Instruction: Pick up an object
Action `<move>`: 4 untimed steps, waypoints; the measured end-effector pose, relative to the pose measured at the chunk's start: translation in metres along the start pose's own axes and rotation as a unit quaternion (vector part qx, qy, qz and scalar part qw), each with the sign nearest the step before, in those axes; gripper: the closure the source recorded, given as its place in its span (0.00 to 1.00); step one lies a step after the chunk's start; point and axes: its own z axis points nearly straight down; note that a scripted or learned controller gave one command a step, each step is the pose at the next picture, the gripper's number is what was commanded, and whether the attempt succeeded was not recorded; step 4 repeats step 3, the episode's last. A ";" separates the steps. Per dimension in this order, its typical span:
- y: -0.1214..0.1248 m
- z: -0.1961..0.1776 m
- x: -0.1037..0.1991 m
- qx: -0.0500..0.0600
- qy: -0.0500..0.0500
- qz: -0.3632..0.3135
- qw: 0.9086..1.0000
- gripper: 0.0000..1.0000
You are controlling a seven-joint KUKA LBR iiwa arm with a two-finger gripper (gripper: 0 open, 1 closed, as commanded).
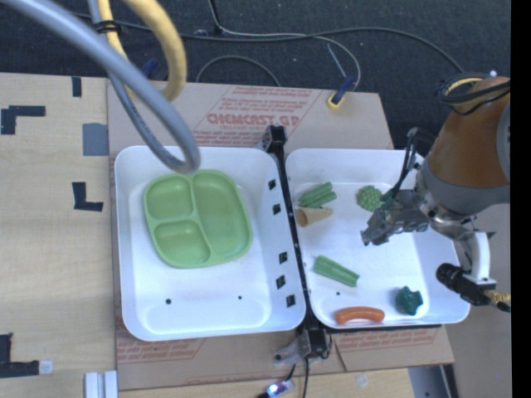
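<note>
While the gripper (375,232) hangs over the right bin (431,317), grip state unclear, toy broccoli (369,196) lies just beside it; red print on the cardboard (249,118) reads "CHEMCAST GP"

The robot arm (469,152) is a rounded grey body with a broad orange band above the wrist, where looped yellowish cables sit at the top. Thin dark cables run down its near side to the hand (380,229), a dark, blocky assembly whose detail is hard to make out. A white bracket with a black cylindrical fitting, possibly a sensor, hangs from the wrist's lower side.
</note>
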 end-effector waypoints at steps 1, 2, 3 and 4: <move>0.000 0.014 0.054 0.000 0.000 0.001 1.000 1.00; 0.002 0.025 0.112 0.001 0.000 0.000 1.000 1.00; -0.001 0.034 0.162 0.001 0.000 -0.001 1.000 1.00; -0.001 0.034 0.162 0.001 0.000 -0.001 1.000 1.00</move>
